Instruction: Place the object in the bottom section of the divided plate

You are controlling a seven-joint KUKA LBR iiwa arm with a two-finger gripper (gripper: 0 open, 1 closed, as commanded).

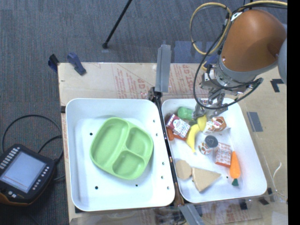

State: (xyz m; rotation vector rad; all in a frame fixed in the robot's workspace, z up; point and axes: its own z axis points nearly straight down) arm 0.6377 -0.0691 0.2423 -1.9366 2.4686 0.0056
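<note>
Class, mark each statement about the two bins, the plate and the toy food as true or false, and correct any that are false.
1. The green plate lies in the left bin. True.
2. The plate has food in its sections. False: all three sections are bare.
3. The banana lies in the right bin. True.
4. The carrot sits on the plate. False: it lies in the right bin.
5. The gripper hangs over the right bin. True.
</note>
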